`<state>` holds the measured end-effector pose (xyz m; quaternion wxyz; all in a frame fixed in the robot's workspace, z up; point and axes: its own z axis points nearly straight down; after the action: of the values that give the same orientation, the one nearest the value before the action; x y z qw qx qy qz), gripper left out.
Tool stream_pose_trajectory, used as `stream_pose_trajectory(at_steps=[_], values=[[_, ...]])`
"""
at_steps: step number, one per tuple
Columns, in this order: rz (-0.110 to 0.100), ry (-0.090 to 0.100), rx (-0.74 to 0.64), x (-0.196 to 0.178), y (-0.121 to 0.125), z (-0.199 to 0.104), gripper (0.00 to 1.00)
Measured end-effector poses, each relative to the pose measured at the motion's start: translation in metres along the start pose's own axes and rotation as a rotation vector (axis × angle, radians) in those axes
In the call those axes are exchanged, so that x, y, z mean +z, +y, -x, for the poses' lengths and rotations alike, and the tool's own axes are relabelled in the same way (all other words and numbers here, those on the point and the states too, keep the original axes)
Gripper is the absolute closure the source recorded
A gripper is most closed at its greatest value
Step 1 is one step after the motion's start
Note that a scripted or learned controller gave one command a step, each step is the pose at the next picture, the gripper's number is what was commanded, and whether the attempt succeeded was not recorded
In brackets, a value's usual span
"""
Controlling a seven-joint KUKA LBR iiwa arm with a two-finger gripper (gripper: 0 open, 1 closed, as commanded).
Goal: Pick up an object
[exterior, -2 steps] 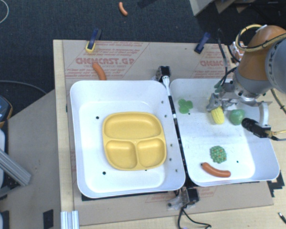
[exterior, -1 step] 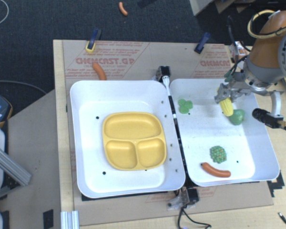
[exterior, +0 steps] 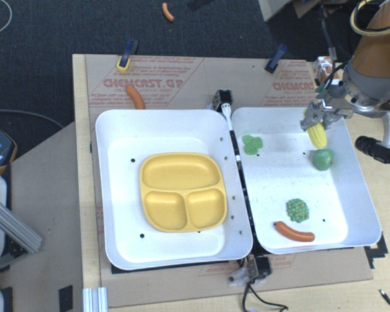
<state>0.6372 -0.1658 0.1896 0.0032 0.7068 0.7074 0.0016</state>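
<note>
Nearest the camera in the right bin (exterior: 361,221), a sausage (exterior: 294,231) is seen lying flat; it is judged light, smooth and apt to roll, best taken across its middle. Just behind it a knobbly green ball (exterior: 297,209) is noted, likely light and easy to hold at its widest part. In the left bin (exterior: 114,194) a yellow divided plate (exterior: 182,191) is seen lying flat. Further back in the right bin, a round green piece (exterior: 322,159) and a ruffled green piece (exterior: 252,144) are seen. At the far right, the pincer (exterior: 317,130) is closed on a corn cob (exterior: 318,134), which hangs upright just above the round green piece. The cob is judged light, stiff and ridged. Beyond the bins, a second sausage (exterior: 136,97) is noted on the desk (exterior: 182,83).
</note>
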Motion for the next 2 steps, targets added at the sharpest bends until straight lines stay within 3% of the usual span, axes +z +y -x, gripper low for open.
stream_pose_trajectory(at_steps=[1,2], values=[[0.000,0.000,0.000,-0.039,0.002,0.000,1.00],[-0.008,0.005,-0.005,-0.041,-0.007,-0.061,1.00]])
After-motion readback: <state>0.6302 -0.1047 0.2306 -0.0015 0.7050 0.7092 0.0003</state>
